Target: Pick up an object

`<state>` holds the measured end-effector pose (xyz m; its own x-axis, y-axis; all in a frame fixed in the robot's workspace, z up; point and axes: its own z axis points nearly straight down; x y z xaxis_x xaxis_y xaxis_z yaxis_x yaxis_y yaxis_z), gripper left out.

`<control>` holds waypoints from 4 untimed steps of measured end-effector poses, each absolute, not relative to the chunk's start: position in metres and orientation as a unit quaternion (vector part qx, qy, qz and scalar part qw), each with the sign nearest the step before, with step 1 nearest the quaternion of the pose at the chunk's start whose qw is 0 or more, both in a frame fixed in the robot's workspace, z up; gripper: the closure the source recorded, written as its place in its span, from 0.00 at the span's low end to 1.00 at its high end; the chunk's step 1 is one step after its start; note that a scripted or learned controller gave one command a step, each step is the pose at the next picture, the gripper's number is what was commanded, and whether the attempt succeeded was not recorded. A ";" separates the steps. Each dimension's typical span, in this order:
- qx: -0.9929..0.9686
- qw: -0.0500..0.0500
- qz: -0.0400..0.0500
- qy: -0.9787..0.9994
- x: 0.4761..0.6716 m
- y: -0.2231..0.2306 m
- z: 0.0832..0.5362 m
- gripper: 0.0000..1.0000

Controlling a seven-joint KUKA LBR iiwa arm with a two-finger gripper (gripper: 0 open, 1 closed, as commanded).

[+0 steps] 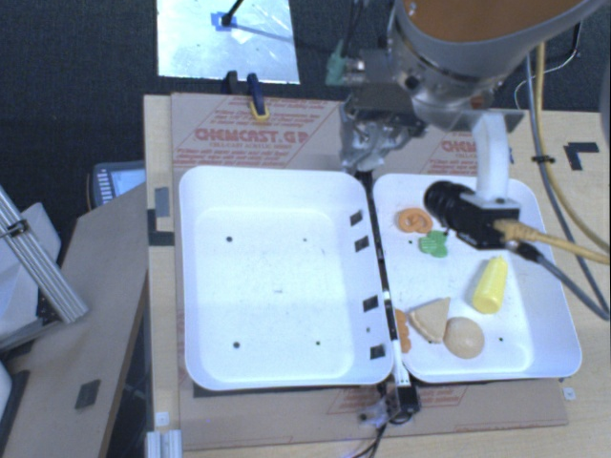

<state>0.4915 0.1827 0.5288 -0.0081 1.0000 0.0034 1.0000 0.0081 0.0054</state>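
The right bin [544, 351] holds several small objects. An orange ring-shaped piece [413, 220] and a green piece [434, 245] lie near its back left. A yellow cylinder [490, 284] lies toward the right. A tan wedge [431, 320] and a beige egg shape [464, 337] sit together at the front, with a small orange piece [402, 330] at the left wall. My gripper [368, 153] hangs below the grey wrist, over the back end of the divide between the two bins. It is apart from all the objects and nothing shows in it.
The left bin [200, 351] lies to the left of the divide. A black cylinder [465, 215] on a white mount, with a yellow cable, hangs over the right bin's back. A yellow-blue clamp [256, 98] grips the cardboard's back edge.
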 end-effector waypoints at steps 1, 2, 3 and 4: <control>0.704 0.000 0.002 0.710 0.494 0.238 0.535 1.00; 0.707 0.000 0.001 0.707 0.504 0.234 0.535 1.00; 0.707 0.001 0.002 0.707 0.547 0.234 0.535 1.00; 0.707 0.001 0.001 0.707 0.560 0.234 0.535 1.00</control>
<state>0.5604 0.2337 0.5351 0.0007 1.0000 0.0001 1.0000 -0.0007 0.0031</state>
